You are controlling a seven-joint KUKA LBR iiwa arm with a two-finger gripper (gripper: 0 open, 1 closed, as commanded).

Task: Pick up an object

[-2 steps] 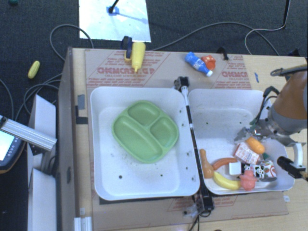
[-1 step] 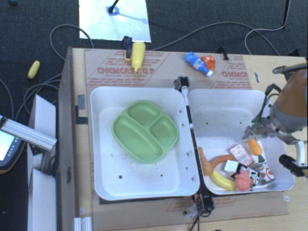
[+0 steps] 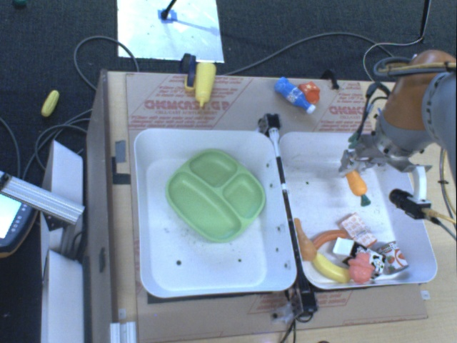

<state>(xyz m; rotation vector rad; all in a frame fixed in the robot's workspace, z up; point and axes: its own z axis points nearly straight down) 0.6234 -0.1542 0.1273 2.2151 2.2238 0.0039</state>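
Two shallow white bins sit side by side on a cardboard-topped bench (image 3: 235, 95), seen from above at a slant.

Left bin (image 3: 157, 263): holds one pale green plastic tray (image 3: 216, 194), rounded, moulded into three compartments, lying flat near the bin's middle. Bin floor is smooth, with a few dark specks.

Right bin (image 3: 421, 259): small toys are crowded into the near corner. A yellow banana (image 3: 329, 266) lies beside a pink figure (image 3: 361, 267); a curved orange strip (image 3: 330, 237) arcs above them, with an orange peg-like piece (image 3: 305, 240) at the bin's left wall. A white printed card (image 3: 355, 226) and small black-and-white boxes (image 3: 389, 257) lie touching or overlapping; exact contact cannot be told. Apart from this heap, toward the bin's far side, lies an orange carrot (image 3: 357, 185) with a green tip.

Gripper (image 3: 355, 164): reaches in from the right, low over the right bin, directly at the carrot's upper end. Whether the carrot is between its fingers cannot be told, nor how wide the tool stands.

Bench beyond the bins: a yellow bottle-shaped toy (image 3: 203, 81), and a blue bottle (image 3: 293, 95) next to a small red item (image 3: 310, 91).
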